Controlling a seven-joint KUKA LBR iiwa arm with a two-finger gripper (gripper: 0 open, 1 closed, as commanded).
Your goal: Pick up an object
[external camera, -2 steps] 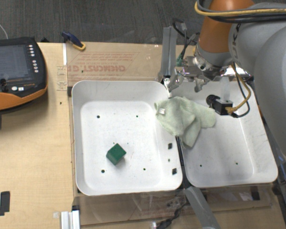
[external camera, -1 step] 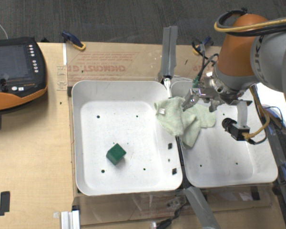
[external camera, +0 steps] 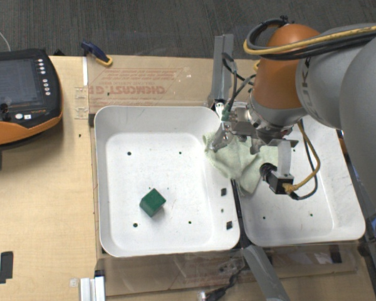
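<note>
Gripper (external camera: 238, 133) sits on the pale green cloth (external camera: 238, 163) draped over the shared rim between the bins, apparently pinching its upper edge, cloth hanging below; green block (external camera: 153, 202) lies down-left in the left bin (external camera: 113, 168).

A dark green block (external camera: 153, 202) lies in a white bin (external camera: 113, 187) dotted with small black marks. A pale green cloth (external camera: 238, 163) drapes nearby. The counter (external camera: 37, 218) is light tan wood.
</note>
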